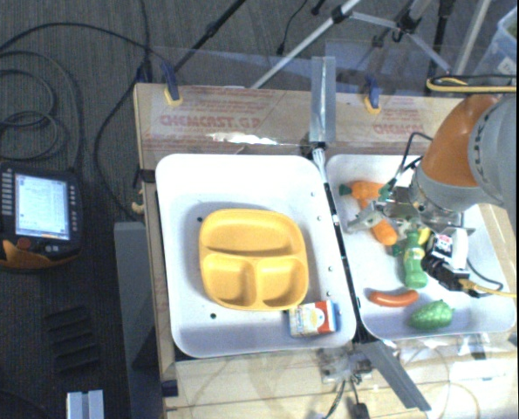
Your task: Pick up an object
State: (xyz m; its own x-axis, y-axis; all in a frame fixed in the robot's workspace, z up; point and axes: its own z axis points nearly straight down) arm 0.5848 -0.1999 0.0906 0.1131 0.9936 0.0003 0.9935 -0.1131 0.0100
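Arm (468, 151): grey with an orange band, entering from the right of the frame and bent down over the right bin.
Tool (374, 217): low over the upper left part of the right bin; whether it is open or closed, and whether it has hold of anything, cannot be told at this size.
Right bin (495, 317): white, right half of the tabletop, partly covered by the arm.
Orange pieces (365, 190): one just above the tool near the bin's upper left, another (384, 232) just below it; contact with the tool cannot be judged.
Green bottle (413, 264): centre of the right bin, below the wrist.
Sausage-shaped red item (392, 298): lower part of the right bin, lying flat.
Green lumpy item (431, 314): lower right of the sausage-shaped item, just beside it.
Left bin (176, 234): white, centre of the frame.
Yellow divided tray (252, 257): middle of the left bin.
Small carton (313, 319): lower right corner of the left bin, just below the tray.
Pendant with screen (32, 216): on the floor, left edge of the frame.
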